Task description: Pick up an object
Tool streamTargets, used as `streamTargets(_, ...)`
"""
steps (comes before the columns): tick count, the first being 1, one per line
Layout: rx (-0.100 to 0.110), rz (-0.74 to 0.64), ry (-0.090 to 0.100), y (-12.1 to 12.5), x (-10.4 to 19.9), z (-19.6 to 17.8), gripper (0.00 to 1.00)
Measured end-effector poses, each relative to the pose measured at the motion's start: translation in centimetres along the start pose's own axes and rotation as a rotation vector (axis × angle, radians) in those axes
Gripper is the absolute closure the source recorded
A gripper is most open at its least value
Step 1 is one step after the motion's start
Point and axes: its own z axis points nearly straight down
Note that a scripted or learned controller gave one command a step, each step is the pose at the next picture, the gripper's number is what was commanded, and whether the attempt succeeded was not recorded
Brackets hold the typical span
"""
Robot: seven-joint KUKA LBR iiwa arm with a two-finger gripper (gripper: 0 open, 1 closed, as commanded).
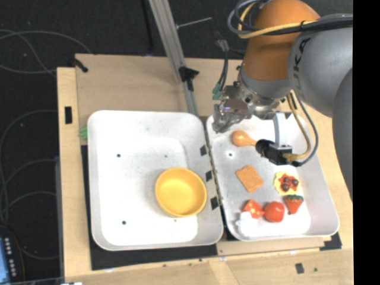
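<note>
My gripper [222, 120] hangs over the far left corner of the right bin [323, 209], under the orange wrist band. Nothing shows between its fingers. Just to its right lies an orange pear-shaped toy [241, 138]. A tan cracker [249, 178] rests in the middle of that bin. Nearer the front lie a red tomato [274, 211], a small red pepper piece [252, 208], a strawberry [294, 203] and a yellow tart with dark berries [287, 183]. A yellow bowl [180, 192] sits in the left bin [119, 135].
A black cable fitting [273, 152] from the arm lies over the right bin beside the pear-shaped toy. A slanted metal pole [172, 46] rises behind the bins. The wooden bench [136, 85] surrounds both bins.
</note>
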Motion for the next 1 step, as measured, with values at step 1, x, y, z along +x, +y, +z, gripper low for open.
streamTargets(1,0.001,0.005,-0.002,0.19,4.52,1.67,1.0)
